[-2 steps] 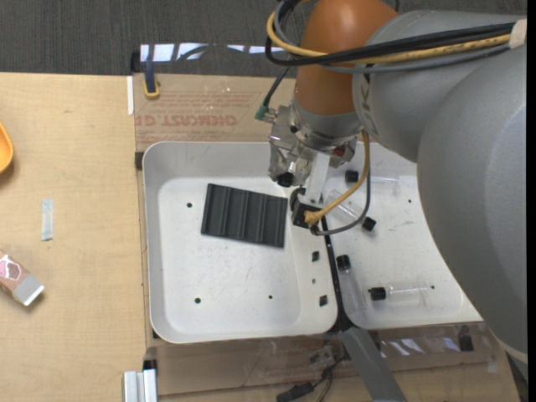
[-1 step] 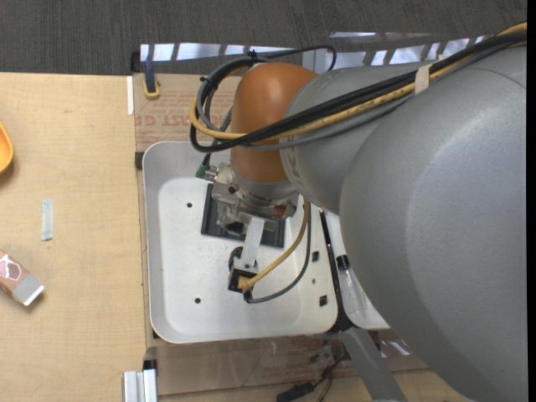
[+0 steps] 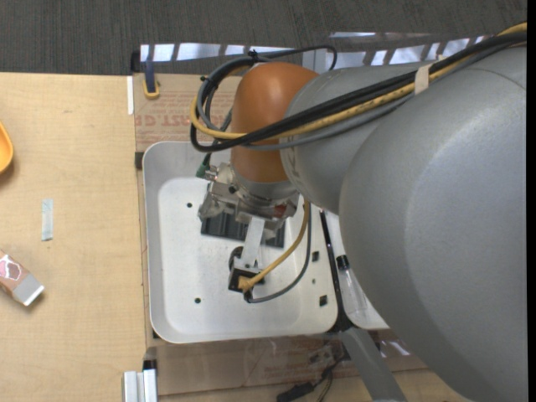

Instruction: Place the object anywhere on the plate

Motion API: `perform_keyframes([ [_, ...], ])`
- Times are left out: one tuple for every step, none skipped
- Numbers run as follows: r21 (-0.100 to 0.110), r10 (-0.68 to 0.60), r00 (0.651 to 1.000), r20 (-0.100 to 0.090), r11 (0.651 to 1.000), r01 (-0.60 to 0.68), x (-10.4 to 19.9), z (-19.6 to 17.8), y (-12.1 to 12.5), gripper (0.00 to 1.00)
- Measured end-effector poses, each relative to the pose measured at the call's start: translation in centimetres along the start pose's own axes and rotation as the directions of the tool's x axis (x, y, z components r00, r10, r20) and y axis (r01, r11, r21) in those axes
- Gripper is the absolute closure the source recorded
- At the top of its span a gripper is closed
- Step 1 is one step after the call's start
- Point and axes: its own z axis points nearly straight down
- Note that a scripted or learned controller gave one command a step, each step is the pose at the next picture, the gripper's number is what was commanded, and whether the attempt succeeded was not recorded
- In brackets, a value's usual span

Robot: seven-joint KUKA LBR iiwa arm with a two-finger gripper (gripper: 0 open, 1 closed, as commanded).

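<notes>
The left bin [image 3: 155, 224] lies in the middle, with the right bin [image 3: 362, 306] just beside it, largely under the arm [image 3: 435, 182]. The gripper [image 3: 230, 220] hangs over the left bin's far half. On the tabletop [image 3: 75, 141] to the left, a strip [image 3: 47, 220] lies beyond a packet [image 3: 18, 280].

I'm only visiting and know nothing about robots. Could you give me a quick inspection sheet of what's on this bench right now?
Surface: pale wooden bench bearing a shallow white bin.
Job's things: nothing seen; the arm covers much of the bin area.
Clutter: an orange thing, a grey strip and a small red-and-white packet lie on the wood, outside the bin.
Grippers: the gripper is low over the bin's floor; state cannot be told.
Cables: black and yellow cables run along the arm and loop beside its orange band.
Surroundings: dark carpet; cardboard with red lettering behind the bin.
</notes>
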Motion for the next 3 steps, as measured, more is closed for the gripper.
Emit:
perform_keyframes([
  [-0.002, 0.488, 0.873, -0.001, 0.873, -0.488, 0.9, -6.5, 6.2, 0.00],
  [0.000, 0.818, 0.575, -0.004, 0.575, -0.818, 2.6, 2.0, 6.1, 0.00],
  [0.000, 0.858, 0.514, -0.002, 0.514, -0.858, -0.9, 6.8, -5.0, 0.00],
])
